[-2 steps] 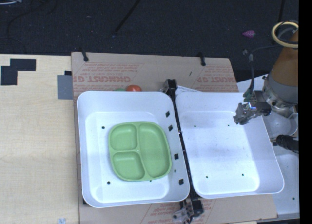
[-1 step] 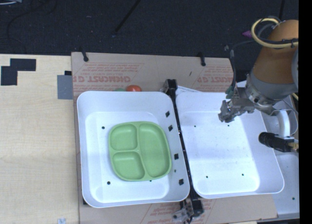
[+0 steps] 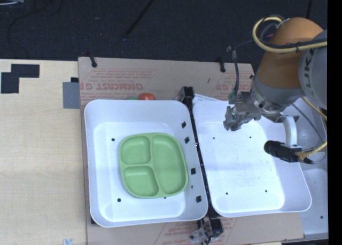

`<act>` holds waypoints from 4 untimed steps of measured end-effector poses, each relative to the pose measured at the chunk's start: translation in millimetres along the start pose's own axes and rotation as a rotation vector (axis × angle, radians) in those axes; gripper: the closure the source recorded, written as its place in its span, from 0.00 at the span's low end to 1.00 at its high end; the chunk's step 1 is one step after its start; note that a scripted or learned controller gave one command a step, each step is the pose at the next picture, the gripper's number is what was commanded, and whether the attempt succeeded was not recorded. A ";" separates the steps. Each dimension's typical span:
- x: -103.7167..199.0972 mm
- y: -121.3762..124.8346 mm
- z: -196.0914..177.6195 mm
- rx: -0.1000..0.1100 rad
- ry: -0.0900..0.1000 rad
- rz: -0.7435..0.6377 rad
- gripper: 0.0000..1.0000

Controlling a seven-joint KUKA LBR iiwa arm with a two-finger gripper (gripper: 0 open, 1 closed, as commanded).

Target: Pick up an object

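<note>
While the grey arm with the orange band (image 3: 291,52) reaches in from the right, its two-finger gripper (image 3: 234,122) hangs above the far left part of the right-hand shallow white bin (image 3: 299,198), a bin whose floor shows bare white with small dark dots. The likeliest thing to pick up, a pale green plastic plate with three compartments (image 3: 153,165), lies flat in the middle of the left-hand shallow white bin (image 3: 99,132), well apart from the gripper and on the other side of the black divider strip (image 3: 195,150) between the bins. To do the step well, the arm would probably need to cross left over that divider, come down at the plate's raised rim or one of its inner ridges, and close there, since the flat, shallow plate offers little else to pinch. The jaws look dark and bunched against the white floor, and it is too small to tell whether they are parted or closed; nothing can be seen between them. A small orange-red round object (image 3: 146,97) sits just beyond the far edge of the left bin, on the brown cardboard sheet (image 3: 160,76).
</note>
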State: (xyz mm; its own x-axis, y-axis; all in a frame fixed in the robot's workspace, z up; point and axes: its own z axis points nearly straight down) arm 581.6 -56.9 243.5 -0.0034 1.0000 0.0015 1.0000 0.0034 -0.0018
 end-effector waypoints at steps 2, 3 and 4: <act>97.6 30.9 4.4 0.000 0.000 0.000 1.00; 151.7 31.8 -1.2 0.000 0.000 -0.001 1.00; 150.1 31.5 -0.9 0.001 -0.002 0.000 0.00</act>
